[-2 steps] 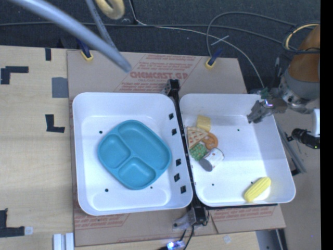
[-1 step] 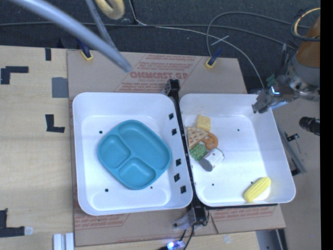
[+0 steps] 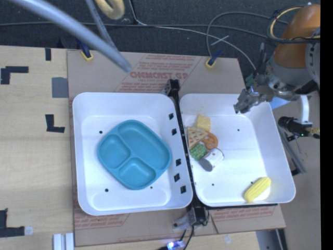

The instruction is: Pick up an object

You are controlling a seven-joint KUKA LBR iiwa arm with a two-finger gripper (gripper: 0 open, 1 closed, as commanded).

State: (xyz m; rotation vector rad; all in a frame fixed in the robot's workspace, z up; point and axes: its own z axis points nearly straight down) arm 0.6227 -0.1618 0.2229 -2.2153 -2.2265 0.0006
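The right bin (image 3: 270, 134) holds a cluster of small toy foods by its left wall: a yellow block (image 3: 203, 122), a waffle-patterned wedge (image 3: 195, 136), an orange piece (image 3: 210, 139), a green piece (image 3: 197, 151) and a grey-and-white cylinder (image 3: 211, 160). A yellow corn cob (image 3: 258, 188) lies near the bin's front right corner. My gripper (image 3: 243, 103) hangs over the bin's back right corner, well apart from all of these, and nothing shows between its fingers.
The left bin (image 3: 86, 139) holds a blue divided plate (image 3: 134, 153). A black divider strip (image 3: 179, 139) runs between the bins. Cables loop behind the right bin. A grey pole (image 3: 67, 25) slants across the top left.
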